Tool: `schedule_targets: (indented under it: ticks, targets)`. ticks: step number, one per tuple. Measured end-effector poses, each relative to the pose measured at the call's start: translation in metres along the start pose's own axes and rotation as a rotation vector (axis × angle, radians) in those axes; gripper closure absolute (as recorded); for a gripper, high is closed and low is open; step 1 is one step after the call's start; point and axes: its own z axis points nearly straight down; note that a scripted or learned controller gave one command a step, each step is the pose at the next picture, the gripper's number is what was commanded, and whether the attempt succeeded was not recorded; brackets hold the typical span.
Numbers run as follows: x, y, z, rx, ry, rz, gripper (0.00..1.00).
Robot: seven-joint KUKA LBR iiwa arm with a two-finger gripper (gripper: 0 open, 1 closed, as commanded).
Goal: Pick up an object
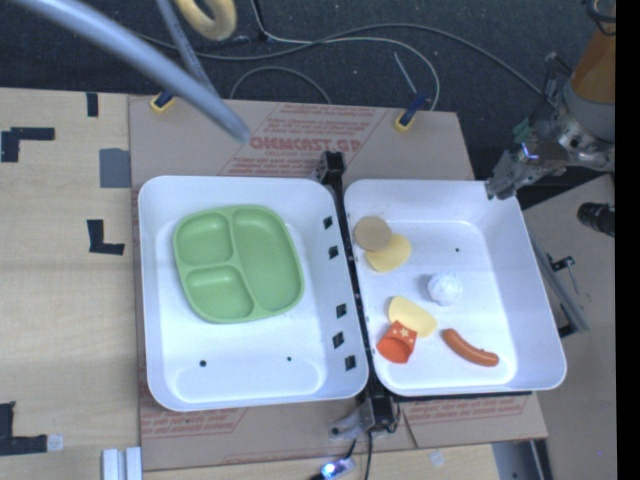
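Observation:
The right bin (500, 230) holds several small things: a tan round disc (373, 233) lying on a yellow piece (391, 255), a white ball (445, 288), a second yellow piece (413, 316), a red fries box (397, 343) and a sausage (470, 348). My gripper (503, 181) hangs at the bin's far right corner, over its rim, apart from all of them. Above it rises the grey arm with its orange band (598, 63). Nothing shows between the fingers.
In the left bin (160, 298) lies a green divided plate (238, 263). A black hinge strip (340, 268) runs between the bins. Cables and two yellow clamps (410, 118) sit on the cardboard behind. A grey pole (130, 43) crosses the upper left.

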Motion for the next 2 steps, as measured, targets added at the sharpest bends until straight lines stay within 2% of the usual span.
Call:
schedule_targets:
  ticks: [2]
  targets:
    - [0.087, -0.002, 0.009, 0.003, 0.001, -0.003, 1.0]
